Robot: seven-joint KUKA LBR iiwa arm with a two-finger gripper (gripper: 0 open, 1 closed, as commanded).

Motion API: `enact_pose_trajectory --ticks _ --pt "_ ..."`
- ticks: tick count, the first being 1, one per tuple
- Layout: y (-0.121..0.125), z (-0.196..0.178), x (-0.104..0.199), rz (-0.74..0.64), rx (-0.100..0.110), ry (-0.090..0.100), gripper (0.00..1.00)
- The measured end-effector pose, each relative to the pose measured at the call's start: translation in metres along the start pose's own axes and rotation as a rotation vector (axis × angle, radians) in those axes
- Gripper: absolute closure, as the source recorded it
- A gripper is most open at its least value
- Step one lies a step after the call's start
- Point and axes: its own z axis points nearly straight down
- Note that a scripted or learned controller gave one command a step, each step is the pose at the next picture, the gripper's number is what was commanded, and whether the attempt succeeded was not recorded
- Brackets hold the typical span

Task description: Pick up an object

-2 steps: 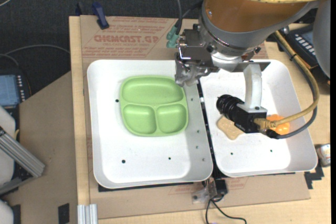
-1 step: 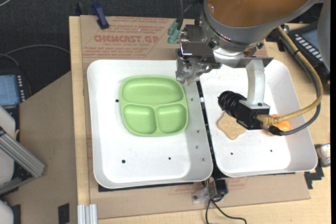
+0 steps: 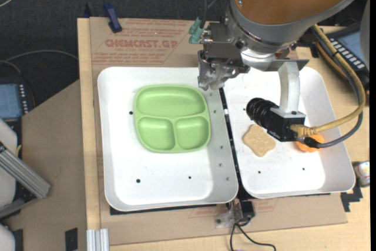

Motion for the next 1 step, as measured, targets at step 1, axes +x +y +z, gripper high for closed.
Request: enact_pose_trajectory --ticks 1 --pt "0.0005 -0.0105 0.0006 0.000 -0.002 0.001 1.00"
